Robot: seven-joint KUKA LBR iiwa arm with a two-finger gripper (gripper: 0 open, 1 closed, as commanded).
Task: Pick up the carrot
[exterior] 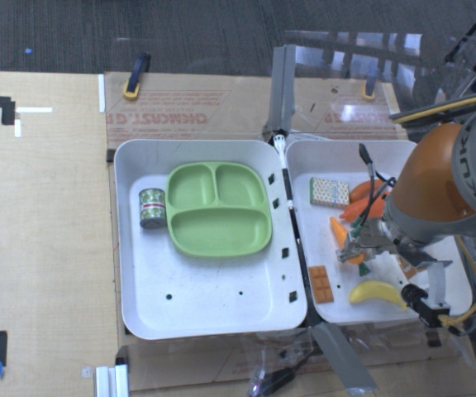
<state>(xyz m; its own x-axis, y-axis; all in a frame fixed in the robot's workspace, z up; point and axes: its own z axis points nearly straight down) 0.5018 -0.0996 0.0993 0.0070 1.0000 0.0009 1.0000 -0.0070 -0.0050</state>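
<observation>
Looks like the reach-and-grasp step, not yet the lift. Found the gripper (360,253) low in the right bin (436,325), just up-view from the banana (377,294) and close to it. Found the carrot (339,231) a little up and to the left of the banana, lying on the bin floor, right at the gripper's left side. Cannot tell if touching or only beside. Cannot tell either whether the gripper is released or clenched, because of the wrist and cables in front. No sign of the carrot held or raised, so judged as not yet picked.

For the next move: needs to centre over the carrot, turn to cross its narrow width, then close and go straight up. Should take care with a second orange-red piece (360,197) further up from the banana, half behind the cables. Could be confused with the target. Should also keep away from the banana itself, very near.

Also up from the banana: a small patterned block (329,191). Just left of the banana: an orange waffle-like piece (321,284).

About the surface: smooth white plastic, probably slippery for a small round thing. Far left of the banana, in the left bin (139,304): a green divided plate (219,209), with a small can (151,208) beyond it. Around both bins, a pale wooden bench (40,222). Up-view and well apart from the banana, brown cardboard (197,106) and dark carpet (221,15).
</observation>
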